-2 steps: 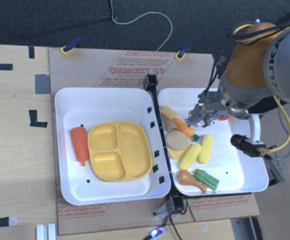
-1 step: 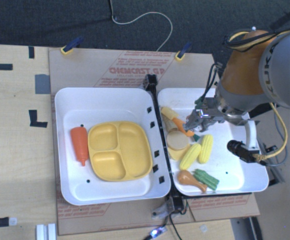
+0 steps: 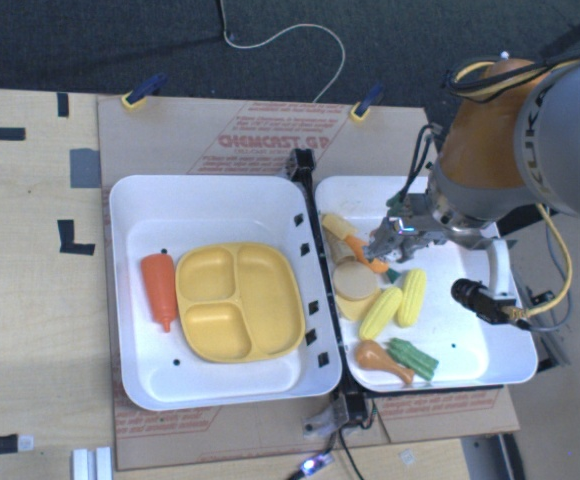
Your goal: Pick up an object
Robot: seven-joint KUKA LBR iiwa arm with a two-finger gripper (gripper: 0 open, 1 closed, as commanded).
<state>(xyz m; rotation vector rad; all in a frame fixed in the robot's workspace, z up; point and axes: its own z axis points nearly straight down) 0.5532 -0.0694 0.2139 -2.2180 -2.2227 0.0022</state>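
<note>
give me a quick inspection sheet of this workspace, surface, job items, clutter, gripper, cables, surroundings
surface: cardboard sheet on a wooden bench, bearing a left white bin and a right white bin, side by side
job's things: in the right bin, two yellow toy corn cobs, a beige round disc, a brown toy drumstick, a green ridged piece; in the left bin, an orange toy carrot beside a yellow divided plate
clutter: nothing seen
gripper: gripper low over the right bin near the disc
cables: white cable looping on the dark floor; yellow cable by the arm
surroundings: black tape marks on the bench, two blue-and-yellow clamps on the cardboard's far edge
</note>
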